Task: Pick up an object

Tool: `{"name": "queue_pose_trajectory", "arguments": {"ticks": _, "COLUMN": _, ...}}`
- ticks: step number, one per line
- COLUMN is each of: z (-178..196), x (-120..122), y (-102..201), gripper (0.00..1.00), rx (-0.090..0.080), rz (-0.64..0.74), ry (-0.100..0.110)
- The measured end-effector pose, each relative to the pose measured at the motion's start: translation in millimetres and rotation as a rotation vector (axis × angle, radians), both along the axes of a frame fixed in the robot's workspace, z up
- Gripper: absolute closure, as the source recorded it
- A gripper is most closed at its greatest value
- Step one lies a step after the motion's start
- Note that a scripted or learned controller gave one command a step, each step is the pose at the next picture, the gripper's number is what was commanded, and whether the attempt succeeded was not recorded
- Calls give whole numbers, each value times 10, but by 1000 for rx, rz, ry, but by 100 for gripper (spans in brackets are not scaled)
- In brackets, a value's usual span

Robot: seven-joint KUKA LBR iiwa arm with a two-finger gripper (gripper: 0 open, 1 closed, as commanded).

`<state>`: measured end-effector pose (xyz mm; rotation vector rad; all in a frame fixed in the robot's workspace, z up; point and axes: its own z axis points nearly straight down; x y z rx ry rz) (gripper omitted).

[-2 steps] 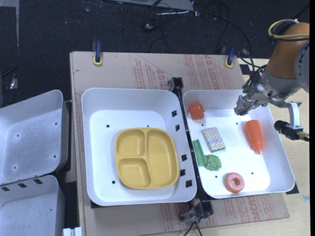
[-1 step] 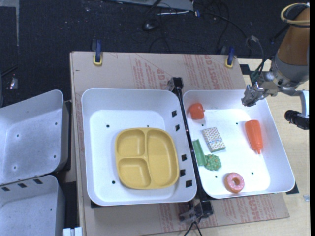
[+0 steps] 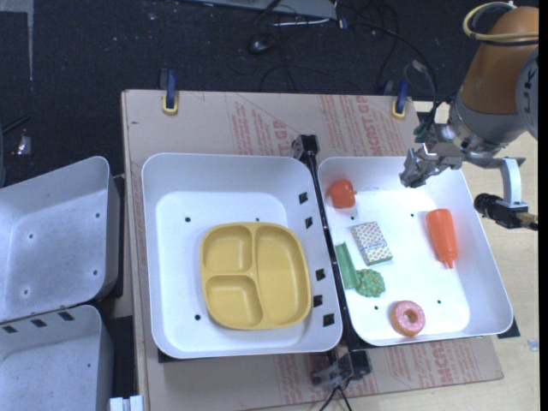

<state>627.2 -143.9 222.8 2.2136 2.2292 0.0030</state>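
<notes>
From the overhead camera, two shallow white bins sit side by side on a cardboard-covered bench, the left bin in the middle of the frame and the right bin toward the right edge. The left bin holds a yellow divided plate, lying flat with its three compartments facing up. In the right bin, a small orange-red piece lies near the upper left corner, a patterned box sits below it, and a green broccoli-like toy lies just beside the box along the bin's left wall (its stalk points up the frame). A pink frosted doughnut rests near the lower edge, and an orange carrot lies well apart on the right side. The arm comes in from the upper right, and its gripper hangs over the bin's upper rim, above the carrot and apart from every object; nothing is seen between its fingers, and whether they are spread or closed I cannot tell.
</notes>
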Motion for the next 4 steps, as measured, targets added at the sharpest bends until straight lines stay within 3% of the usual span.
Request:
{"name": "queue_pose_trajectory", "arguments": {"ticks": 2, "z": 148, "x": -173, "y": 1104, "gripper": 100, "rx": 1, "rz": 1, "ry": 2}}
{"name": "queue_pose_trajectory", "arguments": {"ticks": 4, "z": 75, "x": -622, "y": 2127, "gripper": 100, "rx": 0, "rz": 1, "ry": 5}}
